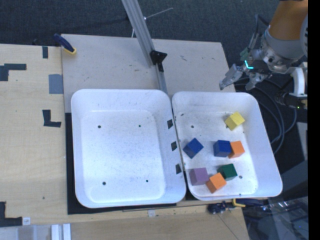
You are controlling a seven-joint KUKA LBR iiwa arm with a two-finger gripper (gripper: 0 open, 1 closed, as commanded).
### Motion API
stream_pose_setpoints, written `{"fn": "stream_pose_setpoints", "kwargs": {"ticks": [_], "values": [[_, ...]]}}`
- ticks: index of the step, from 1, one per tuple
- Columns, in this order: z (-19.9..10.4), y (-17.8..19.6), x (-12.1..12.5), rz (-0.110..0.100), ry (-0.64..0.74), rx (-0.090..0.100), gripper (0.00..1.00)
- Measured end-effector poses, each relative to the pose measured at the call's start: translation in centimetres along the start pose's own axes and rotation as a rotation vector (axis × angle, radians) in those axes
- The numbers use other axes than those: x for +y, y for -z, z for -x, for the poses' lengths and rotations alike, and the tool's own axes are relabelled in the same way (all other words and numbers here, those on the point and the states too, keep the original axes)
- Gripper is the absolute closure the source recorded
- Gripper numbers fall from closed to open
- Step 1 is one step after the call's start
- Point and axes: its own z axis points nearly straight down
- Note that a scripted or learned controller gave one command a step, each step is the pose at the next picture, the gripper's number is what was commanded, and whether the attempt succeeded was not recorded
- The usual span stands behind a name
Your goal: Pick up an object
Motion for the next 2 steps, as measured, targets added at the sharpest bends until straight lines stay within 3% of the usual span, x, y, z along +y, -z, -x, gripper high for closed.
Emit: {"fn": "stream_pose_setpoints", "kwargs": {"ticks": [1,2], "values": [[0.0,0.3,0.1,0.005,0.001,-0.002,0.0],[-0.6,-5.1,-0.9,-0.001,0.0,-0.002,0.0]]}}
